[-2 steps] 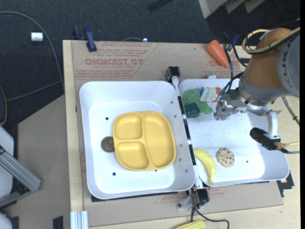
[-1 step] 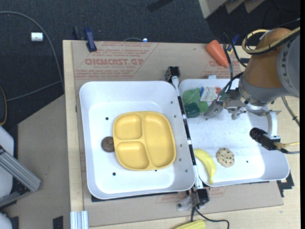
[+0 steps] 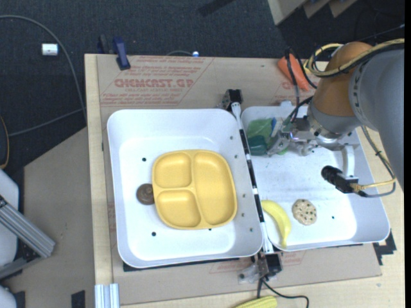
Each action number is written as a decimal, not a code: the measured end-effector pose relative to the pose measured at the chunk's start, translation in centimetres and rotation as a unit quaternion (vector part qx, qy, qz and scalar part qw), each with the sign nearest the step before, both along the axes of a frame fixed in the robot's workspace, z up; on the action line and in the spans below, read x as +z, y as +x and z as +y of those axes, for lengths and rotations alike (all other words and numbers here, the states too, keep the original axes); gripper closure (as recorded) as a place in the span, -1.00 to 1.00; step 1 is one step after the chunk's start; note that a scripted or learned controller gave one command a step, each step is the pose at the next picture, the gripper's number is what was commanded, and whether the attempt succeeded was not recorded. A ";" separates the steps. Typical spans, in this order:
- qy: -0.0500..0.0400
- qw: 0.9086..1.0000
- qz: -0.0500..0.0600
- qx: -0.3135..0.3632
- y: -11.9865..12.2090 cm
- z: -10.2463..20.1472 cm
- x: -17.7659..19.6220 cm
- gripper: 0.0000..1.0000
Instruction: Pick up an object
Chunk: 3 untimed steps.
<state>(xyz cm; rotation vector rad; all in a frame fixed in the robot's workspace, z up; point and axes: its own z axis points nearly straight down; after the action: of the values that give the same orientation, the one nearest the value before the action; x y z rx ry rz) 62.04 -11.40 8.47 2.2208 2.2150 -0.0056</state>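
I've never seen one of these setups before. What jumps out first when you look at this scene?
The big yellow divided plate in the left bin grabs the eye first, with a small brown round thing tucked against its left edge. In the right bin, a banana and a cookie lie near the front, while the grey and orange arm's pincer hangs by a green object at the back.

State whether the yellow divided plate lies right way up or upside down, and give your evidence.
Right way up: the yellow divided plate in the left bin shows three hollow compartments facing the camera.
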 end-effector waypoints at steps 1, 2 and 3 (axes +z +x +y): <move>0.001 1.000 0.003 0.000 4.5 1.1 0.1 -1.00; 0.001 1.000 0.003 0.001 4.5 1.1 1.1 1.00; 0.000 1.000 0.004 0.001 4.5 1.1 1.1 -1.00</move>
<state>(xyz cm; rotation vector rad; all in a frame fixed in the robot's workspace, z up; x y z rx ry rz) 66.53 -10.28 9.53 2.2233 2.2207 -0.0126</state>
